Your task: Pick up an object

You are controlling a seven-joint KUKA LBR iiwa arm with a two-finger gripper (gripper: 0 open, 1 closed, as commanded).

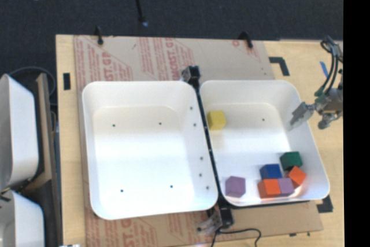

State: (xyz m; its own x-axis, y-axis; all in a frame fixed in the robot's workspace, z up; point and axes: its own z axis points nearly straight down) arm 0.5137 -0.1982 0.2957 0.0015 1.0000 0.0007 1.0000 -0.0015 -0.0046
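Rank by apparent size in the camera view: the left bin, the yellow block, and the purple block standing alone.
1. Left bin, by far the largest.
2. Purple block and yellow block look alike in size; no ranking between them.

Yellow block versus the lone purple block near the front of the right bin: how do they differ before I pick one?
The yellow block sits alone toward the back of the right bin, close to the divider; the purple block sits at the front edge. They differ in color. The purple block has the cluster of blocks not far to its right, while the yellow block has open floor around it. Both look like small cubes of similar size, resting flat.
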